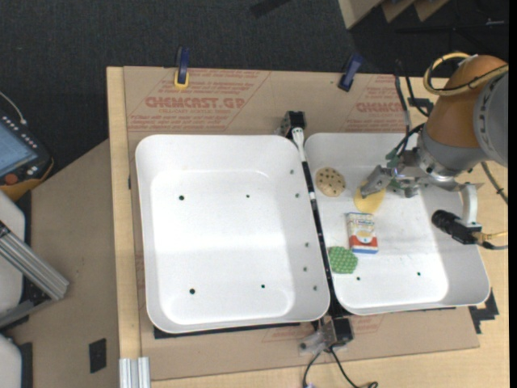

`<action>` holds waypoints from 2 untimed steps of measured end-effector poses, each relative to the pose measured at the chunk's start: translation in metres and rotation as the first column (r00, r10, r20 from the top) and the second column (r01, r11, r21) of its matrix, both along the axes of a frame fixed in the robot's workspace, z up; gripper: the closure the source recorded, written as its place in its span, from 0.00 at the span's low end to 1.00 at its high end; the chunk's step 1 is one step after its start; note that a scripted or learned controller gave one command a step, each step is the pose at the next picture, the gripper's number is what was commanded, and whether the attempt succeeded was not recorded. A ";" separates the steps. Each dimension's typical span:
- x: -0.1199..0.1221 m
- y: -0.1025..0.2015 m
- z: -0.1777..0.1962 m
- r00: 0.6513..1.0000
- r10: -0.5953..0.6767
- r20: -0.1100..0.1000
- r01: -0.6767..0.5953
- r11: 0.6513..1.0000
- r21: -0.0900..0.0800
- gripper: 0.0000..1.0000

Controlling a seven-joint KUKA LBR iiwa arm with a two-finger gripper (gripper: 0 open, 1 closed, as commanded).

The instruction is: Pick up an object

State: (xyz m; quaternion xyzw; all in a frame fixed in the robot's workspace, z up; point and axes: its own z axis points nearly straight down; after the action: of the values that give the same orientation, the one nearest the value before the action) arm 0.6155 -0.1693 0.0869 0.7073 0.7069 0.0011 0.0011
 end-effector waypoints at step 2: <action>-0.004 0.030 -0.002 1.000 0.001 -0.005 -0.001 1.000 0.001 0.00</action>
State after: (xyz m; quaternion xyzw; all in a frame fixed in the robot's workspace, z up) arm 0.6112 -0.1392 0.0848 0.7070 0.7072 -0.0004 -0.0011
